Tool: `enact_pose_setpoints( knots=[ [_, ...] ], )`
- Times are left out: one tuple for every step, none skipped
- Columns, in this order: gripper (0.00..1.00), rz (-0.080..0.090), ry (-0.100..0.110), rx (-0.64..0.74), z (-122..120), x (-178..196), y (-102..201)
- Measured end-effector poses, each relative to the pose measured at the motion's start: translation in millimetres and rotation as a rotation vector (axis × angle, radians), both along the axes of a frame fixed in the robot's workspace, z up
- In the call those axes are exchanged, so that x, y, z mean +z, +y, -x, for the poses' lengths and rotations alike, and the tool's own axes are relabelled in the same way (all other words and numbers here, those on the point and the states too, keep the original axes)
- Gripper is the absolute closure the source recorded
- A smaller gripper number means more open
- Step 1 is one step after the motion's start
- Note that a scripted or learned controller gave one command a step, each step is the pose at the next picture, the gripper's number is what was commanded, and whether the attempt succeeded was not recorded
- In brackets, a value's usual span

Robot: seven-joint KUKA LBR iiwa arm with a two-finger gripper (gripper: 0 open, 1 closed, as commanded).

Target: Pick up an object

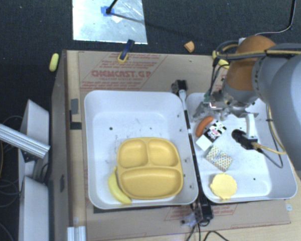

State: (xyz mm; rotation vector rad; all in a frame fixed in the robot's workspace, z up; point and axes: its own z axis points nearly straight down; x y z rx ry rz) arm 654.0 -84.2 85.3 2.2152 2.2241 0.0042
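Sausage (204, 122) lies under gripper (214, 115), beside patterned box (219, 158) and yellow disc (223, 186).

Yellow divided tray (149, 167) in left bin (98, 134), arm (271, 74) over right bin (281, 182)

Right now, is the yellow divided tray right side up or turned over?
Right side up. The yellow divided tray lies flat in the left bin, and its three hollow compartments face upward. They look empty.

The grey arm (283, 89) reaches in from the right, its orange band (248, 59) above the wrist. Its end effector (216, 112) points down and left.
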Motion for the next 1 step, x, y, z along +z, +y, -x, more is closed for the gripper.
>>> enact_pose_setpoints(
  knots=[
    [1.00,0.000,-0.003,0.001,-1.0,11.1,0.1]
  ],
)
